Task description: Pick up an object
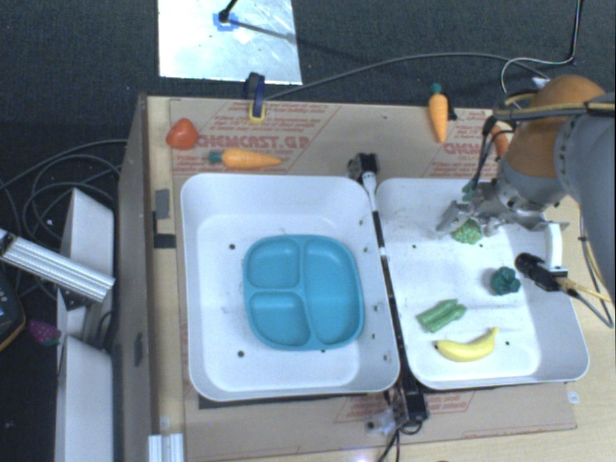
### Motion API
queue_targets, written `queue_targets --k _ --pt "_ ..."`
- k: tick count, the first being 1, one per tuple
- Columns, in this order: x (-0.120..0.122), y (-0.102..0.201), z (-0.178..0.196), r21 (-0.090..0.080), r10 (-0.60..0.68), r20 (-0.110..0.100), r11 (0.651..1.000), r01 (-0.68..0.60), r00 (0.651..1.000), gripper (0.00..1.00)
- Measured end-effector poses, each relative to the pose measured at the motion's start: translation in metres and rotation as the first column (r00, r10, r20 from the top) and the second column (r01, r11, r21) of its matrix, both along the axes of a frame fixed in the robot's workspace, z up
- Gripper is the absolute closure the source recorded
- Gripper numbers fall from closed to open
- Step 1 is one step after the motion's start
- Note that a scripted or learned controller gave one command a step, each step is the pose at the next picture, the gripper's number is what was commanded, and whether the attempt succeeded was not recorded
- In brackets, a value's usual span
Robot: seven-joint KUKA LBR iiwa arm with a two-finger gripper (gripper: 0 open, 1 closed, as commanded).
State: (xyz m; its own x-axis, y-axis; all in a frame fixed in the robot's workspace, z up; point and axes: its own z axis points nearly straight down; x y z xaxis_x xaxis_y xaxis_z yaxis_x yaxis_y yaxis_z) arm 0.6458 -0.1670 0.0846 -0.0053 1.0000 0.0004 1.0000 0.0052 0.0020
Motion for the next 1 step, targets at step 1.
queue_targets --k 1 --pt "0.0240 -0.0193 0.0409 -0.003 0.000 0.003 1.000 0.000 1.000 0.00"
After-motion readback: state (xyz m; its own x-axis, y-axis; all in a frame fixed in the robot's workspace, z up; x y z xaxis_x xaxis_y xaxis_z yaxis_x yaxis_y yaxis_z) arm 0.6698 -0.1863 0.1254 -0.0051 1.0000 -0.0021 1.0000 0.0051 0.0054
